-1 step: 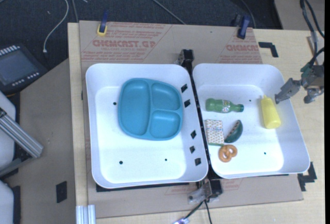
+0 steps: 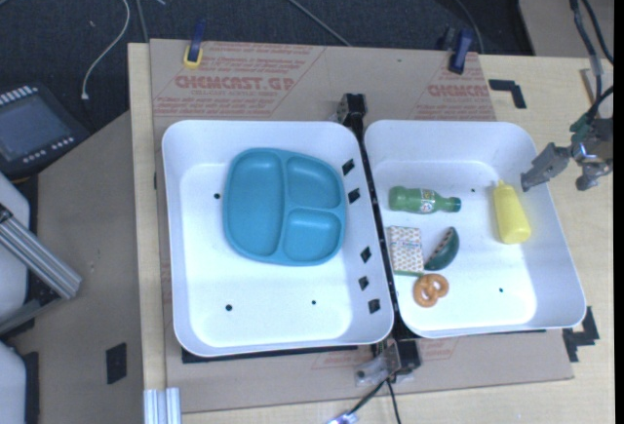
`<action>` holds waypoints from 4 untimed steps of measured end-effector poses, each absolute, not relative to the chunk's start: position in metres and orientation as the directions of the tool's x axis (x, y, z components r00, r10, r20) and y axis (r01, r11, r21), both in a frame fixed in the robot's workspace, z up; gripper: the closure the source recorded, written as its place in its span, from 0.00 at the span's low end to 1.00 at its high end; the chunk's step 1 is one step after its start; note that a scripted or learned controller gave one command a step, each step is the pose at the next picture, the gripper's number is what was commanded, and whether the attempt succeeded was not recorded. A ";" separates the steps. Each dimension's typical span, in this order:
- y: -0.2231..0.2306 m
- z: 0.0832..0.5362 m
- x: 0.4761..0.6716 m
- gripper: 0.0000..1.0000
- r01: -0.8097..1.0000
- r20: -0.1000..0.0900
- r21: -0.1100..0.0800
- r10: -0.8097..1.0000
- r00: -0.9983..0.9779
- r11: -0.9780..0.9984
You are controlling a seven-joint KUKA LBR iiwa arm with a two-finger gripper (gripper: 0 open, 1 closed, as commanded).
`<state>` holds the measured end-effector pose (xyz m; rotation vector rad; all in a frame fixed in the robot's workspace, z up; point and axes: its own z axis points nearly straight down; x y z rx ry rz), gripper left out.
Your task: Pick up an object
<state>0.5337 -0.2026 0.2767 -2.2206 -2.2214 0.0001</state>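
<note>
Pretzel, glossy brown twist, near front of right bin. Beside it: speckled flat packet; curved green watermelon slice; green bottle lying flat; yellow mustard bottle. Left bin: blue divided plastic plate. Gripper, at right rim, finger state cannot be told.

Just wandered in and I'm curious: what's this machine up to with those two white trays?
A robot arm is meant to pick up an object. Its gripper sits at the right bin's far right edge, holding nothing. A yellow bottle, green bottle, pretzel and packet lie there. The left bin holds a blue plate.
</note>
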 end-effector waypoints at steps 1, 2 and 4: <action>-0.201 0.215 0.539 0.00 1.000 0.003 -0.006 1.000 0.000 0.000; -0.198 0.152 0.539 0.00 1.000 0.003 -0.007 1.000 0.000 0.000; -0.205 0.121 0.542 1.00 1.000 0.001 0.001 1.000 0.000 0.000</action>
